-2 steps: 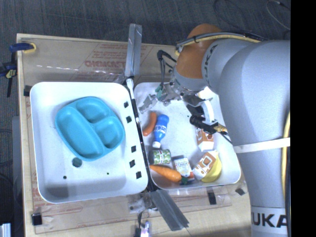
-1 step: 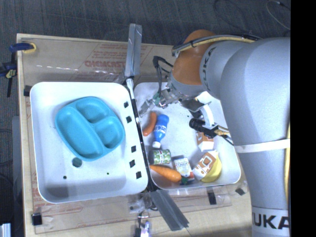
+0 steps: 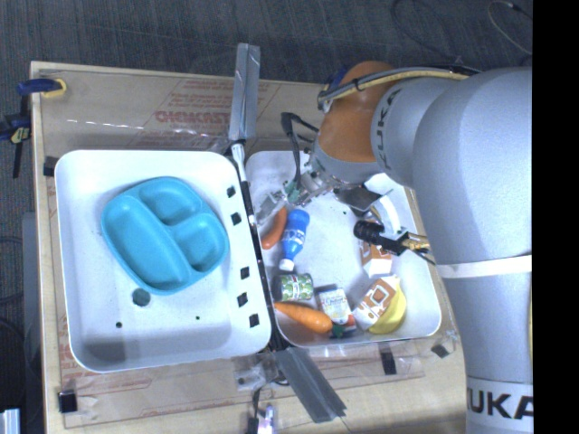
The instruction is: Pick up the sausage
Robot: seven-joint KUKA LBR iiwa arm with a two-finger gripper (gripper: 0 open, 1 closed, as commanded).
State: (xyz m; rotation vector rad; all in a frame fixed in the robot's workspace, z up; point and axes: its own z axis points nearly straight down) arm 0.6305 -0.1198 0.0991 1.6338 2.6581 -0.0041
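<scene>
The sausage (image 3: pixel 274 227), a short reddish-orange link, lies against the left wall of the right bin (image 3: pixel 425 287), beside a blue bottle (image 3: pixel 293 233) with a white cap. My gripper (image 3: pixel 291 191) hangs low in that bin's upper left corner, just above the sausage's upper end and the bottle's top. The grey arm and orange wrist band (image 3: pixel 348 129) cover the bin's upper right part. Nothing can be seen held in the gripper.
The right bin also holds an orange carrot (image 3: pixel 303 317), a green can (image 3: pixel 295 287), a small carton (image 3: pixel 375 301), a banana (image 3: pixel 393 313) and other small packages. The left bin (image 3: pixel 81 324) holds a blue divided tray (image 3: pixel 163 233).
</scene>
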